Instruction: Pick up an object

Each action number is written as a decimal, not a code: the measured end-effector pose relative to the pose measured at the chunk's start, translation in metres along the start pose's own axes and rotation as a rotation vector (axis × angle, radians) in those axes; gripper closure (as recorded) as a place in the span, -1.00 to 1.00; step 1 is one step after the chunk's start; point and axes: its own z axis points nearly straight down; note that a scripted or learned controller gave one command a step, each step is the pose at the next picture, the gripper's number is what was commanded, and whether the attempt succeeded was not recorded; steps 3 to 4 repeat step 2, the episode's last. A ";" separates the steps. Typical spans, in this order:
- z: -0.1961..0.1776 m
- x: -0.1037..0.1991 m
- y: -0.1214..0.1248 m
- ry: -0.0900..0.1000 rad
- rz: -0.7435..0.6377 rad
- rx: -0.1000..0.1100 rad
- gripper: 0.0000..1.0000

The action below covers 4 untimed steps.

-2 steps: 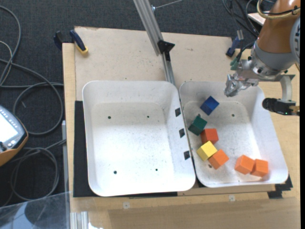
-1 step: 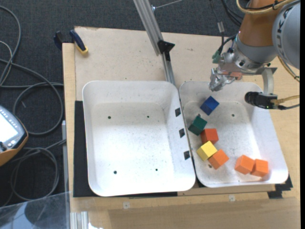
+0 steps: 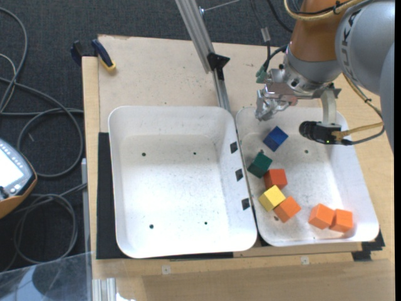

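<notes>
Right now your pincer [image 3: 268, 108] hangs over the far-left corner of the right bin [image 3: 360, 193], just beyond the blue cube [image 3: 275, 138]. Nothing sits between its tips. Whether they stand wide or narrow, you cannot tell from this slant; the wrist body blocks the view.

Objects, all in the right bin:
- blue cube, farthest, nearest the pincer
- green cube [image 3: 260, 165], just nearer than the blue one, close to the bin's left wall
- orange cube [image 3: 276, 179], touching or almost touching the green
- yellow cube [image 3: 272, 197] with another orange cube [image 3: 287, 209] pressed against it
- two orange cubes [image 3: 331, 218] side by side at the near-right corner

Left bin [image 3: 125, 137] holds no cubes.

Risks, as judged from here:
- The pincer is close to the bin's far rim and the wall shared with the left bin. A straight descent there may strike the rim or close on bare floor.
- The blue cube lies rotated; if the tips come down across its corners and not its flat faces, expect it to twist and squirt out.
- Green, orange and yellow sit tightly. A finger may land on a neighbour, jam, or shove the cluster.
- The green cube near the wall leaves little finger room on that side.
- The dangling cable and black fitting [image 3: 316, 131] beside the wrist could drag over cubes.
</notes>
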 end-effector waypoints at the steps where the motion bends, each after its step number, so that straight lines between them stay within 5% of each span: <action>1: -0.007 0.047 0.010 -0.001 0.000 -0.003 1.00; 2: -0.014 0.097 0.016 0.000 0.000 -0.003 1.00; 4: -0.014 0.097 0.016 0.000 0.000 -0.003 1.00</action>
